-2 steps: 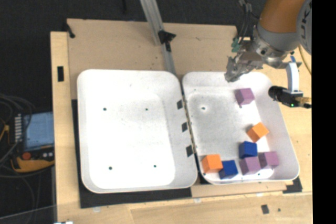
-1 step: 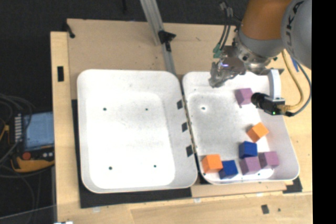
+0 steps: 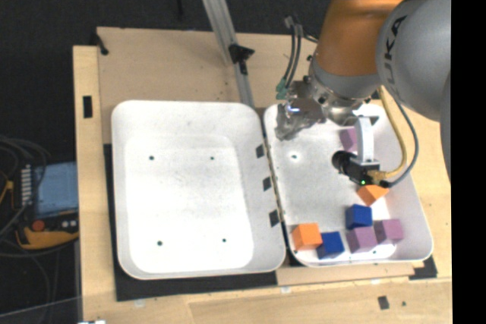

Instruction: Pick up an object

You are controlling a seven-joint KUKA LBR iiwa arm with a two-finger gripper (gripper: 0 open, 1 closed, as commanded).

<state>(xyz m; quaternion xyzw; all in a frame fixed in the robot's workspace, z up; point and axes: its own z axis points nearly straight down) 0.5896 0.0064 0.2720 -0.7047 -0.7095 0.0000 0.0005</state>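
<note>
The gripper (image 3: 291,120) is being held over the far left corner of the right bin (image 3: 304,171); its opening cannot be told. The blocks (image 3: 357,228) are lying clustered at the bin's near right, well apart, probably still awaiting a grasp.

Even overhead light; white bins (image 3: 190,186) nearly overexposed, dark surroundings beyond the worktop (image 3: 152,64), soft shadows, slight overall blur and grain.
</note>
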